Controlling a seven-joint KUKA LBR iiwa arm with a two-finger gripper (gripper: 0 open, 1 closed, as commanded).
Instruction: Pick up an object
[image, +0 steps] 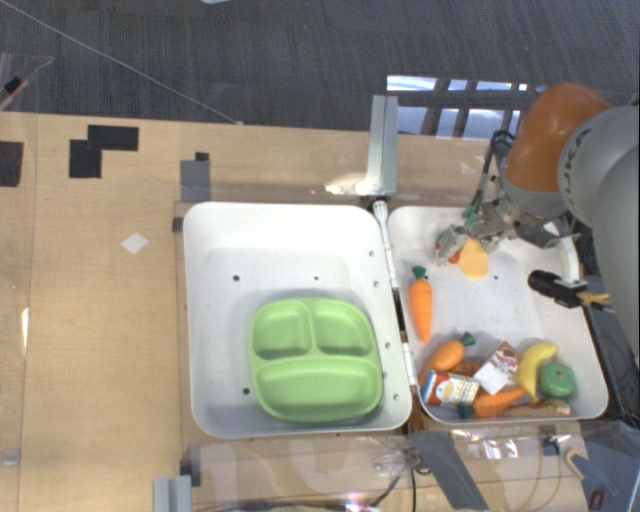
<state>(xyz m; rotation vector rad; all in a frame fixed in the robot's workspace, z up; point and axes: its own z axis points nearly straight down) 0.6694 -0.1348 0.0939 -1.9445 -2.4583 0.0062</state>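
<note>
Here, on the left, the left bin (215, 300) is sitting on the bench (90, 300) and holding a green divided plate (316, 360), which is lying flat toward the bin's near right part. Just beside it, the right bin (430, 225) is carrying the toys. A long carrot (422, 306) is lying upright in the view near that bin's left wall, its green top pointing away from the camera. Nearer the camera, a cluster is crowding the bin's front edge: a shorter carrot (447, 354), a small printed box (452, 389), another carrot (497, 402) lying across, a white and brown packet (496, 370), a banana (535, 364) and a green round fruit (557, 379), most of them touching one another. Farther back, my gripper (462, 240) is hanging low over the bin's far part, and a yellow-orange fruit (473, 260) is lying right at its tip. I cannot tell how wide my gripper is set, nor whether the fruit is in its grasp. My arm (590, 150) is reaching in from the right, its orange band showing above the wrist.
</note>
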